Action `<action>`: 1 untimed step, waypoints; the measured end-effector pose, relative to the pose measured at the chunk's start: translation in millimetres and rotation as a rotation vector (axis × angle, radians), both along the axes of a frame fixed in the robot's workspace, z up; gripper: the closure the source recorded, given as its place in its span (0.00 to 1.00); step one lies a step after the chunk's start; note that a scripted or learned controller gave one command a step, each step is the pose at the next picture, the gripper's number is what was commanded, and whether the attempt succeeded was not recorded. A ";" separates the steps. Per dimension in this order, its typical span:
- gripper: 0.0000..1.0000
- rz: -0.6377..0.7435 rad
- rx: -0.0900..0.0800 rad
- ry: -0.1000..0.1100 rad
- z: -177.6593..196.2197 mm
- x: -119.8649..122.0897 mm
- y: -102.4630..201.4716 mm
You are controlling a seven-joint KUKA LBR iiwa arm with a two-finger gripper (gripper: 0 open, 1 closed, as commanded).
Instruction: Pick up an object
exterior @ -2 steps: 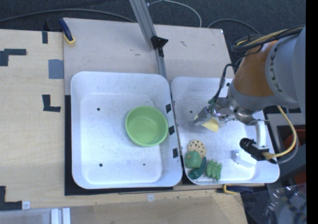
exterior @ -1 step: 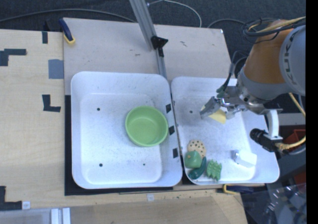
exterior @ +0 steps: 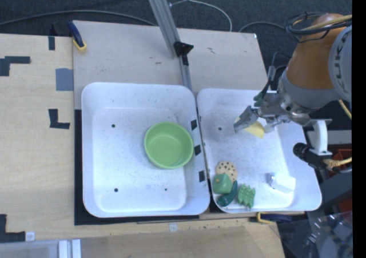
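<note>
My gripper point(exterior: 252, 122) hangs over the upper middle of the right bin point(exterior: 229, 105). A small yellow object point(exterior: 257, 131) lies right at the gripper's tip, partly hidden beneath it, and I cannot tell whether it is held or resting on the bin floor. Near the right bin's front edge sit a tan spotted disc point(exterior: 226, 168), a round green object point(exterior: 222, 183), a teal piece point(exterior: 227, 198) and a spiky green toy point(exterior: 246, 195). A small white and grey object point(exterior: 280, 181) lies at the front right.
A green bowl point(exterior: 168, 145) stands in the left bin point(exterior: 108, 108), close to the divider between the bins. A slanted metal pole point(exterior: 166, 14) crosses the back of the bench and ends at the bins' shared rim. The arm's body looms over the right bin's right side.
</note>
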State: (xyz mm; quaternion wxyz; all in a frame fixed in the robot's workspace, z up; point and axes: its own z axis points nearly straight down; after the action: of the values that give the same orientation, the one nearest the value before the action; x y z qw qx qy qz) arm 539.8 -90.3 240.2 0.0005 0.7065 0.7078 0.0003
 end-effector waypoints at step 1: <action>1.00 0.004 0.001 0.001 1.6 33.3 37.2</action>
State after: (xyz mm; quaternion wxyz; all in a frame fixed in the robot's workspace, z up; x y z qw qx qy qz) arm 573.2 -53.1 241.8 -0.0003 0.7050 0.7092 0.0004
